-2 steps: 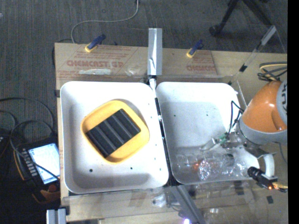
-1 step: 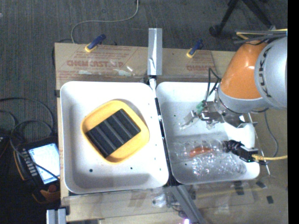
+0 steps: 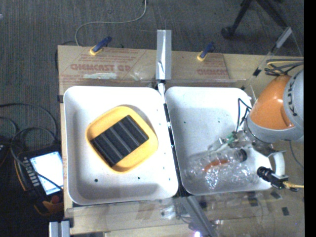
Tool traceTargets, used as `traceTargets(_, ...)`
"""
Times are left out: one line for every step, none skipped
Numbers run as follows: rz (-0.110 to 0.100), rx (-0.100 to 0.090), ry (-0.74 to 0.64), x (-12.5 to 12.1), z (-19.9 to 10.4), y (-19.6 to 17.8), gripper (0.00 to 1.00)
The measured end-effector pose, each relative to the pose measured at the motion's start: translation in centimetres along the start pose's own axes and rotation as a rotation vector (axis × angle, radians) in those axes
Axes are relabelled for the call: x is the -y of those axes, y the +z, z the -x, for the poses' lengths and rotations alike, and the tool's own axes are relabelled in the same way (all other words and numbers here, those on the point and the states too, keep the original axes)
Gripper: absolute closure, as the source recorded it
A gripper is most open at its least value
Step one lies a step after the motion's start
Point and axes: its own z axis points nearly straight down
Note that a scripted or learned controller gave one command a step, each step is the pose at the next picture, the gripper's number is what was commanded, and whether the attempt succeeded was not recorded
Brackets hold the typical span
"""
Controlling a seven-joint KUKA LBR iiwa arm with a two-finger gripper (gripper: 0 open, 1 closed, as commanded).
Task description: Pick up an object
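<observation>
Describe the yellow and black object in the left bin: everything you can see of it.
The yellow and black object is a rounded, roughly square yellow pad or tray with a black ribbed insert of four parallel bars on top. It looks like moulded plastic or foam. It lies flat, turned at a slant to the bin walls, near the middle of the left bin, resting on the bin floor. Nothing else touches it; the arm is over the right bin.

— Where's the arm (image 3: 276, 110)?
— Reaching in from the right, orange band uppermost, wrist bent downward.
— And the tool (image 3: 232, 144)?
— Low at the wrist's left end; its state can't be made out.
</observation>
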Motion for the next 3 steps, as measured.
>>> traceTargets(0.003,-0.012,0.088,-8.5,4.6,0.2,0.00)
traceTargets(-0.013,-0.004,0.018,-5.0,3.1,-0.4,0.00)
traceTargets(-0.005,-0.017,0.444,-11.2,4.6,0.1,0.00)
